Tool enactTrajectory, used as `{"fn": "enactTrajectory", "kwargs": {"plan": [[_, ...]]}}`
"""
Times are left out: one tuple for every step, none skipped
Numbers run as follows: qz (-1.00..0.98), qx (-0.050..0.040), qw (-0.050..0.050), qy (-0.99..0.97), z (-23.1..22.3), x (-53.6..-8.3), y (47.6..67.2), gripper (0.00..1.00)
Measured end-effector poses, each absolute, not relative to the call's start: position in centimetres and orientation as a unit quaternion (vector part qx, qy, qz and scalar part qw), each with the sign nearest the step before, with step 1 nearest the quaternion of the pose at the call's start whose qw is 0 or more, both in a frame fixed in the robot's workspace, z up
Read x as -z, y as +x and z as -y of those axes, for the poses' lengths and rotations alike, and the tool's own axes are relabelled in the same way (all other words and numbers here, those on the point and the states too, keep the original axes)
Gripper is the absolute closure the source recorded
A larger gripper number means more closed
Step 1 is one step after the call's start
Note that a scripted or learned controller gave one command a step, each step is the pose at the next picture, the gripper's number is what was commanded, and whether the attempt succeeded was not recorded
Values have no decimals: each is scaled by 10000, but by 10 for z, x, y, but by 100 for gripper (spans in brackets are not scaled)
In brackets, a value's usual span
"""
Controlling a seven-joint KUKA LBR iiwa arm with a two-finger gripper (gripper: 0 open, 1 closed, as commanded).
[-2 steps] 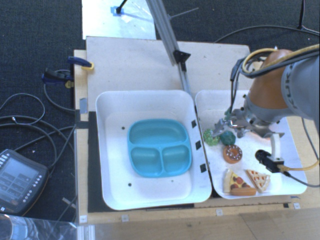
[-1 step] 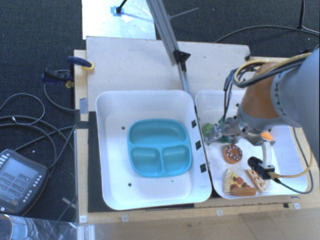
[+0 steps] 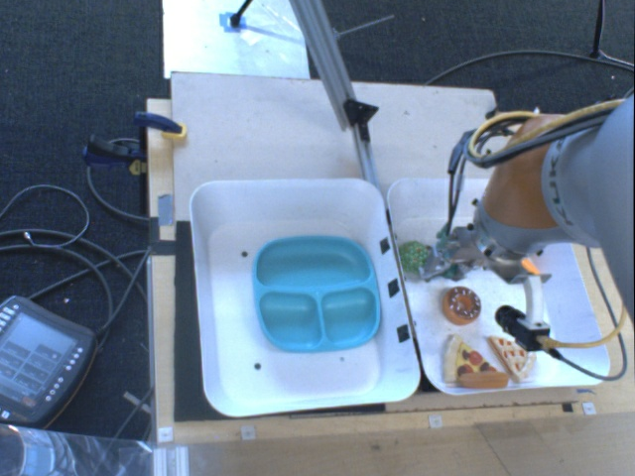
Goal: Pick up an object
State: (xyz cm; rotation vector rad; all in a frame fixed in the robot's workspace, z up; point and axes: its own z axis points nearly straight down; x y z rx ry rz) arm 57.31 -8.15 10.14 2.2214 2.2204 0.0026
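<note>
I'm seeing gripper [image 3: 444,256] hovering beside bumpy green broccoli [image 3: 414,256] in right bin [image 3: 585,296]; can't tell finger state. Round donut [image 3: 461,305], triangular pizza slices [image 3: 476,362] lying nearer.

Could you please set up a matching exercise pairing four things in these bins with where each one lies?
Things:
1. tray
2. broccoli
3. donut
4. pizza slices

Places:
A. near edge of the right bin
B. middle of the left bin
C. left side of the right bin, by the gripper
D. right bin, between broccoli and pizza slices

Pairs: 1-B, 2-C, 3-D, 4-A
</note>
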Motion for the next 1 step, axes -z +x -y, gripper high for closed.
{"fn": "enactTrajectory", "kwargs": {"plan": [[-7069, -18, 24, 7073, 87, -154, 566, 100]]}}
